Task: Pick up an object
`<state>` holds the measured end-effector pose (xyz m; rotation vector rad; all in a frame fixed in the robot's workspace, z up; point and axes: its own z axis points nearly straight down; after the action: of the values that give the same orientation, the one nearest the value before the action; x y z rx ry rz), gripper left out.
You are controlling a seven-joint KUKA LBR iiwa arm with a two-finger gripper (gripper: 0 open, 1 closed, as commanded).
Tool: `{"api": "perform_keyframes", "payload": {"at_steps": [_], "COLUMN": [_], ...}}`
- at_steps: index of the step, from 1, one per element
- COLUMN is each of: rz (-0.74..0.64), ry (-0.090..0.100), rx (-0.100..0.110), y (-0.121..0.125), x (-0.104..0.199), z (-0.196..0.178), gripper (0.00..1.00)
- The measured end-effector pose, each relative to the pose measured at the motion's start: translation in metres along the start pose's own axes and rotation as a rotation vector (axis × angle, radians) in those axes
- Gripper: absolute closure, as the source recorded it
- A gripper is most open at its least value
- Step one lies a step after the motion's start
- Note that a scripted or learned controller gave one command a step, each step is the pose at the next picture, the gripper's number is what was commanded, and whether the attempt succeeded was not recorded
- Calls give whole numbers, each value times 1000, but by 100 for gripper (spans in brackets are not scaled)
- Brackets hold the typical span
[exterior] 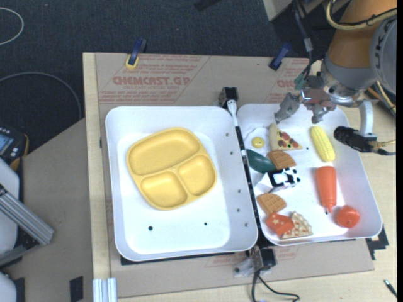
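My gripper [302, 111] hangs over the far end of the right bin [368, 190], open, with nothing between its fingers [284, 110]. Just below it lie a pizza slice [283, 138] and a yellow corn cob [322, 143]. A fried egg [257, 141], a green piece [259, 161], a cracker [281, 159] and a black-and-white toy cow [283, 178] sit along the bin's left side. An orange carrot [325, 186] and a red tomato [346, 216] lie to the right. A second cracker [271, 202] and another pizza slice [288, 225] are at the near end.
The left bin [119, 187] holds a yellow divided plate [170, 167]. A raised divider [242, 162] runs between the two bins. Blue clamps [134, 54] hold the cardboard base at the back.
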<state>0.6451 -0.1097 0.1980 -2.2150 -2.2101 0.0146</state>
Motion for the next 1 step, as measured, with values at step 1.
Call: {"api": "perform_keyframes", "payload": {"at_steps": [1], "rz": [-2], "ry": [-2], "rx": [-15], "y": [3], "x": [0], "z": [-9], "gripper": [0]}}
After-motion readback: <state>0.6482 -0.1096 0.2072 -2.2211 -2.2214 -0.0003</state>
